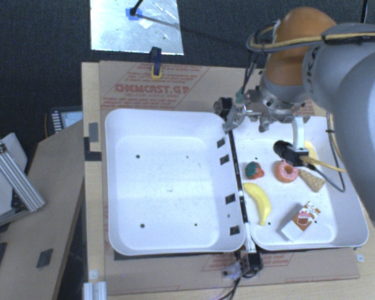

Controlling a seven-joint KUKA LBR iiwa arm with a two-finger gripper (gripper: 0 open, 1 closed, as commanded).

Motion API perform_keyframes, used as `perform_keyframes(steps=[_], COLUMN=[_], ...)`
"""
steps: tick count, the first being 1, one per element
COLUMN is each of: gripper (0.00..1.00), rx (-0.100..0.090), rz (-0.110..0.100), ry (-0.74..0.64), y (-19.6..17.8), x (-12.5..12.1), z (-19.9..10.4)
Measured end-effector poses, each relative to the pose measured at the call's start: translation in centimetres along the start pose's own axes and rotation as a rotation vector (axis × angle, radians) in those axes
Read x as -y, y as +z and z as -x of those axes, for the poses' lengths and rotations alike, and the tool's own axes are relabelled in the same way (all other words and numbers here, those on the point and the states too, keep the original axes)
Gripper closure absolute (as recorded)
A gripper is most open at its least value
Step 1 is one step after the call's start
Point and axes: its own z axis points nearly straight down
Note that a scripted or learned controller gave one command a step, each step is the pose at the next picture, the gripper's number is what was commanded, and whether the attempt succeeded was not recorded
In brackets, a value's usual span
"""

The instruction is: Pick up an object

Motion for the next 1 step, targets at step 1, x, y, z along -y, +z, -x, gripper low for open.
perform_keyframes(steps=[1], gripper=[1.00], rx=[0.003], rz=[-0.002], ry=[0.004], y=[-0.76], x=[-0.04], z=[0.47])
